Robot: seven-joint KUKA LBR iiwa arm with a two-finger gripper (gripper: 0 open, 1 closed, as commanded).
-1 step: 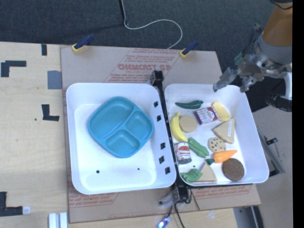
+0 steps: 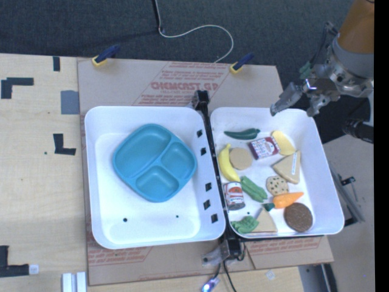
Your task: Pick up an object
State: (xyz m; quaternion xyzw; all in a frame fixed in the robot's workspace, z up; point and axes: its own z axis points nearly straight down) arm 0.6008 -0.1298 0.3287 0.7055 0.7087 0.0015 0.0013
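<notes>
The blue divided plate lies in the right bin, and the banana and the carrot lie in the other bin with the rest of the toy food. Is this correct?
Not quite. The camera view shows the blue divided plate in the left bin, not the right one. The banana and the carrot lie in the right bin with the other toy food.

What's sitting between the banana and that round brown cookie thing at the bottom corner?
In the camera view, between the banana and the brown cookie lie a green pickle-like piece, a chocolate chip cookie and a carrot.

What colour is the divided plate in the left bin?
The divided plate is light blue, seen clearly in the camera view.
</notes>
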